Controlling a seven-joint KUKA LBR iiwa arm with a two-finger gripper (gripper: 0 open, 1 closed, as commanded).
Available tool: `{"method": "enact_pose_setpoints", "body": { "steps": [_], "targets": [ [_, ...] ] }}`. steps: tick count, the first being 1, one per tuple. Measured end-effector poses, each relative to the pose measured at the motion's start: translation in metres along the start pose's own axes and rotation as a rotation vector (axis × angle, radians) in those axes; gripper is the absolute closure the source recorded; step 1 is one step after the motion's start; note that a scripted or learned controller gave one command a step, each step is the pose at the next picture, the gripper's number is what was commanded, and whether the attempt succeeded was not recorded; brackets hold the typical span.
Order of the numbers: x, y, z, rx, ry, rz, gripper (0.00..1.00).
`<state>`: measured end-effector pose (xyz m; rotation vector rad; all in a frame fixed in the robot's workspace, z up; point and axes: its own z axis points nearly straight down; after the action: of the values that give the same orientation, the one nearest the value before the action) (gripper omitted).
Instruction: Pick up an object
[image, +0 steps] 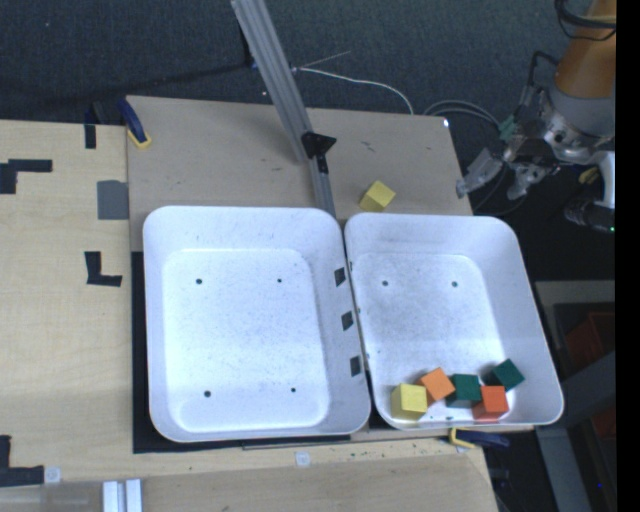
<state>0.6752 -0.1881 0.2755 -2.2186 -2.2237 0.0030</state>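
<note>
The gripper (500, 172) hangs off the top right corner of the bench, past the far edge of the right bin (520, 260) and not over either bin. It is small and partly blurred from here, so I cannot tell how it is set; nothing shows in its grasp. Behind it the grey wrist rises up and to the right into the orange band (585, 65) of the arm (575, 110), which leans in from the right side with dark cables looping around it.

Below and to the left, the right bin holds a small heap of blocks crowded into its near right corner: a yellow block (409, 399), an orange block (437, 383) touching it, a dark green block (466, 387) next along, a red block (493, 401) against the near wall, and a second green block (508, 374) just behind that one. All lie well apart from the gripper.

One more yellow block (378, 195) sits outside the bins on the brown board (220, 160), just beyond the place where the two bins meet. A grey metal rail (285, 85) slants across the board towards that same spot.

The left bin (160, 300) lies alongside, its edge touching the right one.
</note>
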Motion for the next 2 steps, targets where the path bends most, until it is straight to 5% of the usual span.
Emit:
{"method": "enact_pose_setpoints", "body": {
  "steps": [1,2],
  "targets": [
    [0.032,-0.036,0.014,0.003,0.002,0.0,0.0],
    [0.132,-0.043,0.025,0.001,0.004,-0.006,0.0]
  ]
}}
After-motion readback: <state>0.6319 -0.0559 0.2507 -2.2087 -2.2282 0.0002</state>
